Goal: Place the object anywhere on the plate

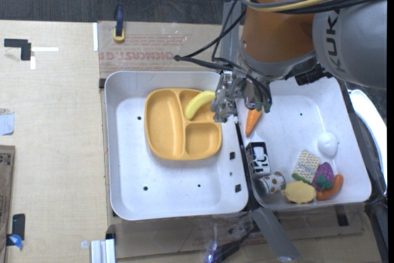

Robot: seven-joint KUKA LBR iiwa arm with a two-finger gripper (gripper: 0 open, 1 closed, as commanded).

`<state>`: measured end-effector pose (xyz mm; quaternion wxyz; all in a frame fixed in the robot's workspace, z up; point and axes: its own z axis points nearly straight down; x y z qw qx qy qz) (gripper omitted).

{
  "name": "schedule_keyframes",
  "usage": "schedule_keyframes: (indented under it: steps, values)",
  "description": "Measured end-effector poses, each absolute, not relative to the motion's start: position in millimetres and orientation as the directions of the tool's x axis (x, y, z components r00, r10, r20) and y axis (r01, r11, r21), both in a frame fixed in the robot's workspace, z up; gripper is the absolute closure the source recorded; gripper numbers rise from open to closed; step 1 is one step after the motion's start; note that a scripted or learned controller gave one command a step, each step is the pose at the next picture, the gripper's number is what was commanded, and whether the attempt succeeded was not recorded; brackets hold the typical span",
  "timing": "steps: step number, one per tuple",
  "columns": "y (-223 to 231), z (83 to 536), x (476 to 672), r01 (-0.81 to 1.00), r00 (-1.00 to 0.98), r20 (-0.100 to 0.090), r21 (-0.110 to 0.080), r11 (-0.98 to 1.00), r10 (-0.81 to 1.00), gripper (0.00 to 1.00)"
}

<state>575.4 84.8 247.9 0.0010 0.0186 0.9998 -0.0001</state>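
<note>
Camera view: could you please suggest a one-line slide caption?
Hand hovers at yellow plate's right edge, where a banana lies; carrot in right bin.

"KU" in dark letters on grey arm [354, 40], mirrored red print on cardboard sheet [148, 49], not legible

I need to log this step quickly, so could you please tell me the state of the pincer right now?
Pincer: at the right edge of the yellow plate, beside the banana; open or closed cannot be told.

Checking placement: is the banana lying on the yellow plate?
Yes, the banana rests in the upper right compartment of the yellow plate, just left of the gripper.
</note>
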Motion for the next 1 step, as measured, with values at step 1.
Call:
schedule_keyframes:
  steps: [1]
  values:
    - [135.1,314.2,625.3,0.207,-0.978,-0.004,0.002,0.978,0.207,1.00]
